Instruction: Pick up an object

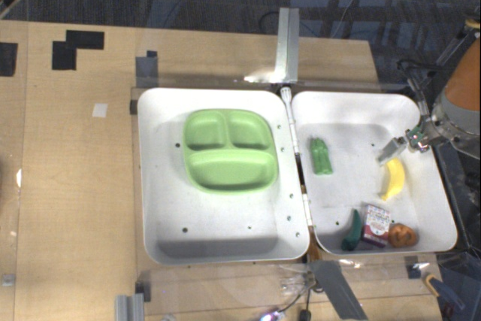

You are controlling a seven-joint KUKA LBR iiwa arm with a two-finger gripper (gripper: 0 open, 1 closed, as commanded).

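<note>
Fingers (392, 149): grey metal, at the right side of the frame, over the right bin just above the banana; whether spread or pressed together cannot be told, and nothing shows between them. Desk (68, 184): light wood, filling the left and centre of the frame, with black squares at its upper left. Left bin (161, 229): shallow, white, centre of the frame. Right bin (338, 116): shallow, white, touching the left bin along a metal divider. Arm (462, 90): grey with an orange band, at the right edge, reaching over the right bin's upper right corner. Green plate (228, 149): three compartments, lying flat in the upper middle of the left bin. Banana (393, 180): yellow, in the right half of the right bin, just below the fingers, well apart from the other items. Green block (321, 156): small, oblong, in the left part of the right bin near the divider. Dark green item (352, 231): elongated, at the bin's lower edge, just beside a small box (376, 225) with a purple and white label. Brown round item (403, 235): touching the box on its right, lower right of the bin.
</note>
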